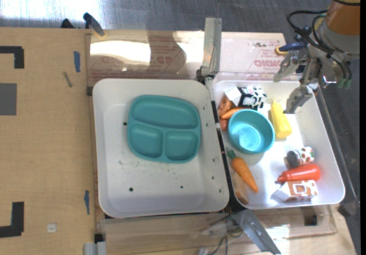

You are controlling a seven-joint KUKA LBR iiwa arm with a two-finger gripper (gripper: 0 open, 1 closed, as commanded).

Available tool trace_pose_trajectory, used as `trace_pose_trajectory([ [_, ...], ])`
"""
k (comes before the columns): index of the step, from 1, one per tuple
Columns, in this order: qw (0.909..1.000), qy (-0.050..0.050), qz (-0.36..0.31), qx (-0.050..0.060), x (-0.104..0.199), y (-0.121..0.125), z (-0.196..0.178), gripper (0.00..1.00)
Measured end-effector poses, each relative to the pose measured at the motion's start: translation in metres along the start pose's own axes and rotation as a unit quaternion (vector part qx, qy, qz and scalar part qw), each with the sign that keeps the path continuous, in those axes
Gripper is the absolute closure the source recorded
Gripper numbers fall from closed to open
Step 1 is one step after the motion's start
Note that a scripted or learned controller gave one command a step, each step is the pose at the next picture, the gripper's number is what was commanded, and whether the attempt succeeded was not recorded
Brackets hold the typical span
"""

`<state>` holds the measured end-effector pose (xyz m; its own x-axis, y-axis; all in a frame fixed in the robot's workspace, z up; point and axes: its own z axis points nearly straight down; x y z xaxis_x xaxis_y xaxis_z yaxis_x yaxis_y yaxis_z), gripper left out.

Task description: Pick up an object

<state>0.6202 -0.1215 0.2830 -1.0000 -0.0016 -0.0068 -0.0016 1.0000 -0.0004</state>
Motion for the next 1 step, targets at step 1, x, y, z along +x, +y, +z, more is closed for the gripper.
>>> trace_pose_trajectory([
  [1, 0.9987, 0.007, -0.051, -0.002, 0.0734, -0.0160, 0.1458, 0.00],
])
